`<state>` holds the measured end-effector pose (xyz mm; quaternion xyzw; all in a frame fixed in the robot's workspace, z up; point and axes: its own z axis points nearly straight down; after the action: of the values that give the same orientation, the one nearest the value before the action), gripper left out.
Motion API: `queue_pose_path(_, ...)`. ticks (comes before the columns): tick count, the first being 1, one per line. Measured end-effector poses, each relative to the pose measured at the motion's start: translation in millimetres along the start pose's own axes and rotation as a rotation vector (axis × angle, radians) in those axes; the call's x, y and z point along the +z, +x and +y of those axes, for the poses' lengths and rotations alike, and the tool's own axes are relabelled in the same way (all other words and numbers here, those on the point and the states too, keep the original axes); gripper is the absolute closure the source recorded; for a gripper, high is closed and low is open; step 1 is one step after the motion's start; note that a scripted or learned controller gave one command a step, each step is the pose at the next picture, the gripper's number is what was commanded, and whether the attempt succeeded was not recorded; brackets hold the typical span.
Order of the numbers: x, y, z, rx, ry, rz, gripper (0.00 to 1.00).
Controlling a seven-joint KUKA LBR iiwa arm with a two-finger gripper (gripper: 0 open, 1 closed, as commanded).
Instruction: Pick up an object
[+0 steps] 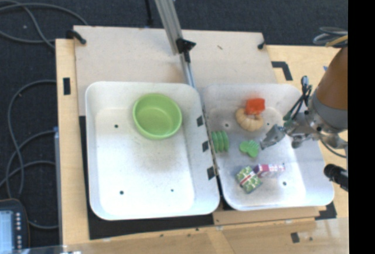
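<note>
Gripper (pixel 275 136) hangs over right bin (pixel 304 191), beside small green piece (pixel 250 148); finger state cannot be told; nothing lifted, pick undone.

bins: 2 (left bin (pixel 105 200), right bin (pixel 304 188)) | green bowl (pixel 156 116): 1 | orange block (pixel 255 106): 1 | tan ring-shaped piece (pixel 250 121): 1 | green ridged piece (pixel 220 141): 1 | small green piece (pixel 250 148): 1 | green-and-pink packet (pixel 255 175): 1

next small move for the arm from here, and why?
Probably lower the tool toward the small green piece just to its left. The tool sits over the right bin with nothing visibly in it, and that piece is the nearest object, lying apart from the beige item and the packet.
</note>
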<state>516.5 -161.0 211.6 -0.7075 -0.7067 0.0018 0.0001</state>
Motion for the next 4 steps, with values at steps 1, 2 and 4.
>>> queue_pose_path(1,42.7,-4.4,-2.3,0.001,0.001,0.000,0.00)
queue_pose_path(2,91.2,-15.5,-0.2,0.001,0.000,-0.001,0.00)
queue_pose_path(4,20.2,-18.5,13.3,-0.005,-0.011,0.001,1.00)
